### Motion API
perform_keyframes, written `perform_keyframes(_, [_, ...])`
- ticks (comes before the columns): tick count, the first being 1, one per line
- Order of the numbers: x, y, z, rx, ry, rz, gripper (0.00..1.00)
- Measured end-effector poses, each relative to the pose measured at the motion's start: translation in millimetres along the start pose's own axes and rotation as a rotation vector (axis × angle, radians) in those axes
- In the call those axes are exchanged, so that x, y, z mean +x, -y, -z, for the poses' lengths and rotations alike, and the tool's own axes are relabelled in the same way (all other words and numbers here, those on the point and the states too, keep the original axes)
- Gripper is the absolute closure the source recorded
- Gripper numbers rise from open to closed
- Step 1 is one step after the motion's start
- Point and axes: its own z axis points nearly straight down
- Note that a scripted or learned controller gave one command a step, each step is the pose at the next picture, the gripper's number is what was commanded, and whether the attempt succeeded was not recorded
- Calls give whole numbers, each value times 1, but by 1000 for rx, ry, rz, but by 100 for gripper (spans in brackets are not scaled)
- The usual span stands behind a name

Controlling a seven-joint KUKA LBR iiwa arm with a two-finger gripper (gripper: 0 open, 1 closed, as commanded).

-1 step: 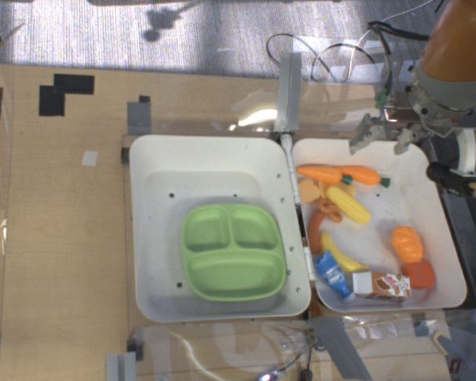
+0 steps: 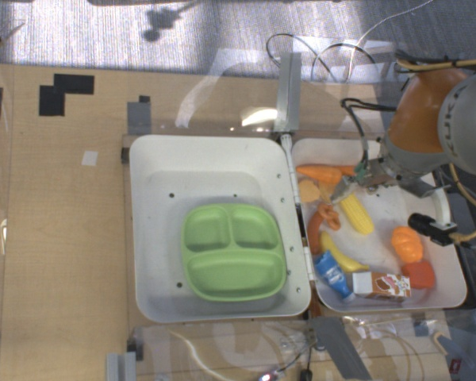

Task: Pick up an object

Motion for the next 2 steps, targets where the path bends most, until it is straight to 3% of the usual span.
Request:
perform_keyframes(1, [0,-2,12,-6,2,1,100])
perform_keyframes(2, [76,-9,111,-3,1,-45,100])
